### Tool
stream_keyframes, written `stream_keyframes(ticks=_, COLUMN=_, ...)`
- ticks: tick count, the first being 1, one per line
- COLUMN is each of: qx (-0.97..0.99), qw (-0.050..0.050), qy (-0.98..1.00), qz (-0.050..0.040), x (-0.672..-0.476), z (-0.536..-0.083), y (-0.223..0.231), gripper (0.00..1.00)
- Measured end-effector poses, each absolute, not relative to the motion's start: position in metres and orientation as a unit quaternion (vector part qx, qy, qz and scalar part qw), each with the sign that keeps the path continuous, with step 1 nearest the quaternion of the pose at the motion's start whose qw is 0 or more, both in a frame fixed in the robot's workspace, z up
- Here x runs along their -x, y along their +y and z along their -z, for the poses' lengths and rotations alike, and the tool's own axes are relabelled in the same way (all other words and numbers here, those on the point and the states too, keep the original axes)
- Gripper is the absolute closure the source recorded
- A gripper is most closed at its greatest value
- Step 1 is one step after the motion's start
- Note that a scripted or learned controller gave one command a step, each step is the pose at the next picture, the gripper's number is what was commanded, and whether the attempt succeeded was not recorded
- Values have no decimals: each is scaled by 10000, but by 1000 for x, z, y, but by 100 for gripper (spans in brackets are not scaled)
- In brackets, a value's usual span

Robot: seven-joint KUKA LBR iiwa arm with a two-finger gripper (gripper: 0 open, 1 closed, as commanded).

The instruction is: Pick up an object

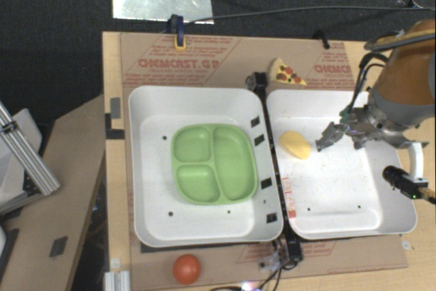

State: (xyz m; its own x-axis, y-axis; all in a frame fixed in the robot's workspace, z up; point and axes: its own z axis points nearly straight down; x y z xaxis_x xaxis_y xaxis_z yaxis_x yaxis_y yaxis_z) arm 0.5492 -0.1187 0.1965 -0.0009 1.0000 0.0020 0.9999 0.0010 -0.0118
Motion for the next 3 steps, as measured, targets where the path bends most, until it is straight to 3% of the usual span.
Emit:
stream_keyframes(ticks=1, qx=7059, qw=-4, qy=-7083, qz=5, x=-552, z=-203, y=-119, gripper=0)
stream_keyframes(ticks=3, qx=7068, qw=13, qy=-7074, qz=-5, x=-553, z=-115, y=-106, gripper=0)
